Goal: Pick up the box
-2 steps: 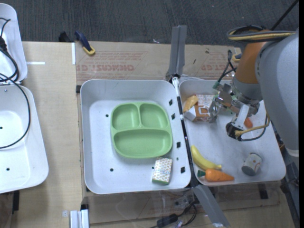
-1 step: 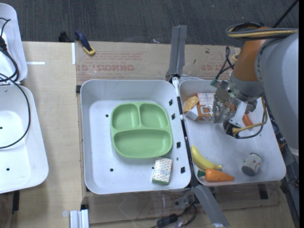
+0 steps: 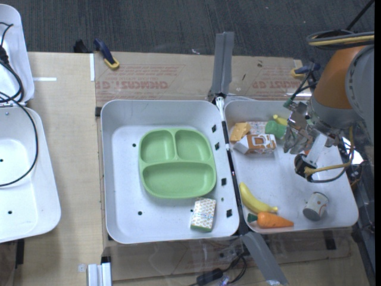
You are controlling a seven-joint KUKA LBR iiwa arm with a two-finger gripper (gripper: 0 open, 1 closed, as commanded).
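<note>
A small box point(image 3: 203, 214) with a green and white pattern lies at the front right of the left bin point(image 3: 119, 177), just below the green divided plate point(image 3: 177, 162). A white and orange carton point(image 3: 258, 143) lies on its side at the back left of the right bin point(image 3: 333, 219). My gripper point(image 3: 294, 140) hangs over the right bin's back half, just right of the carton and apart from the patterned box. Nothing shows in its grasp.
The right bin also holds an orange piece point(image 3: 240, 130) and a green and yellow item point(image 3: 277, 126) by the carton, a banana point(image 3: 256, 199), a carrot point(image 3: 274, 220) and a small cup point(image 3: 315, 205) at the front. The bins' shared wall point(image 3: 226, 159) runs between them.
</note>
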